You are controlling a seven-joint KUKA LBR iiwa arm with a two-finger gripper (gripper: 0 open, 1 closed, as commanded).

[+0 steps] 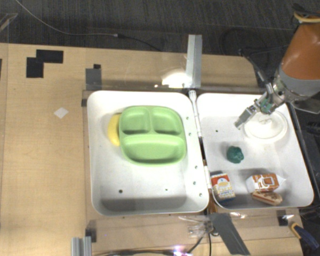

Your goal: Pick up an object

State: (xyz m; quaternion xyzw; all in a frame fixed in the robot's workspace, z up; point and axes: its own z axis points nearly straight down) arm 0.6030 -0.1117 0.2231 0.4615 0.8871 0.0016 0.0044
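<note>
A broad orange band [305, 55] is fitted above a grey wrist section [304, 83]; a small metallic hand [253, 113] with teal detail is attached below.

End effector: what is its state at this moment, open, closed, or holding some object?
End effector: cannot be told; it hangs over the right bin near a clear round dish, with no object visibly held.

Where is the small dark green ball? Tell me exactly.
The green ball lies in the right bin, near its middle. It sits below the clear round dish and above the small carton at the bin's front left.
</note>
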